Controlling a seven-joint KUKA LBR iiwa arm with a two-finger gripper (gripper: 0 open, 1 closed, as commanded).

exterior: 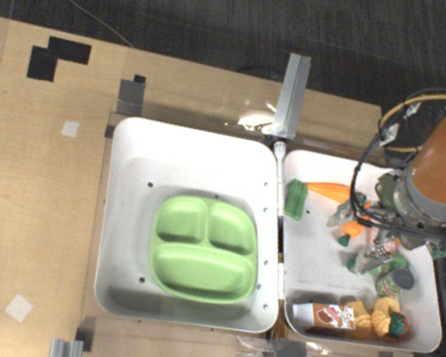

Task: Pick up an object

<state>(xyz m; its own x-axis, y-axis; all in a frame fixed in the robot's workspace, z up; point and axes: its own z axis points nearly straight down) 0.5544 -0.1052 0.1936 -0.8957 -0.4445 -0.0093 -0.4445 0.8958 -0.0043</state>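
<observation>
The arm is reaching in from three o'clock and hanging over the right bin (429,291), with the tool (378,243) sitting low among a knot of small things near the bin's middle; from where I'm standing I cannot tell how far it is open, nor whether anything is caught in it. No one object is singled out for picking, and the candidates are all lying in that bin: an orange carrot-shaped piece (328,189) at about eleven o'clock, a green block (295,199) against the wall at nine o'clock, a small round tin (395,281) just beside the tool at five o'clock, and a brown packet (329,315) touching a yellow toy (386,318) along the six o'clock wall. The left bin (135,166) is holding a green divided tray (206,247), well apart from the arm. The risk I'm seeing is the crowding: the pieces under the tool are lying so close that it could be closing on an edge, nudging a neighbour aside, or lifting away with nothing. The tin, being round, looks likely to roll free.
</observation>
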